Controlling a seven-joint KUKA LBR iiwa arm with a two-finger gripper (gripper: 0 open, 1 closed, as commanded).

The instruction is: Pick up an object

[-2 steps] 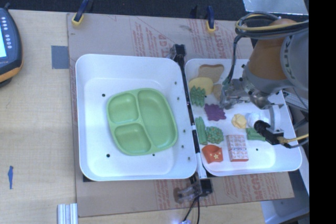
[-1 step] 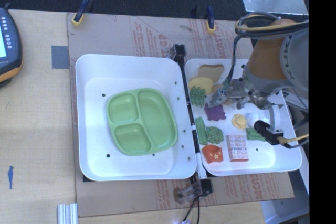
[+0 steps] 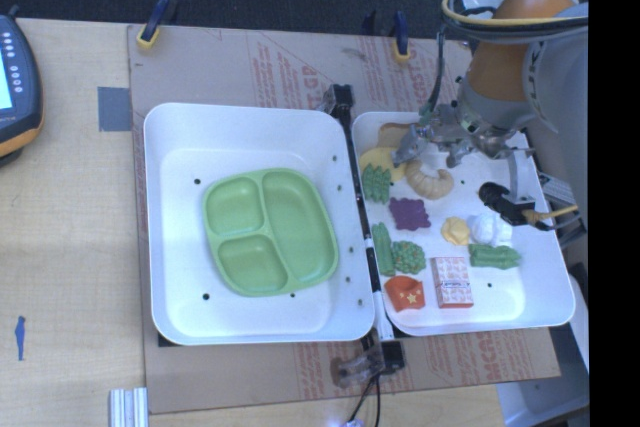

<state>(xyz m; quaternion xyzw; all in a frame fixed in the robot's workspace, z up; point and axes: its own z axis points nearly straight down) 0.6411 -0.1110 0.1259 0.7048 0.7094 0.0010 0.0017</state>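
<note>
Camera view gave me toys nearest: a red box [image 3: 452,281], a purple piece [image 3: 408,213], then a croissant [image 3: 432,181], all crowding the right bin [image 3: 545,310]. Farther back my gripper [image 3: 432,141] hovered above the croissant, apparently lining up, grasping nothing.

In the right bin [image 3: 545,300]: a pale croissant-shaped piece [image 3: 432,181] near the top, flat on the floor. Beside it to the left, a yellow piece [image 3: 378,159] and a dark green leafy one [image 3: 376,183]. Below these, a purple piece [image 3: 409,213], a green lumpy cluster [image 3: 407,257] and a long green strip [image 3: 382,248]. Near the front, a red piece [image 3: 405,293] and a red-and-white box [image 3: 452,282], lying flat. Further right, a small yellow lump [image 3: 456,231], a white ball [image 3: 486,229] and a green piece [image 3: 495,257], close together.
</note>
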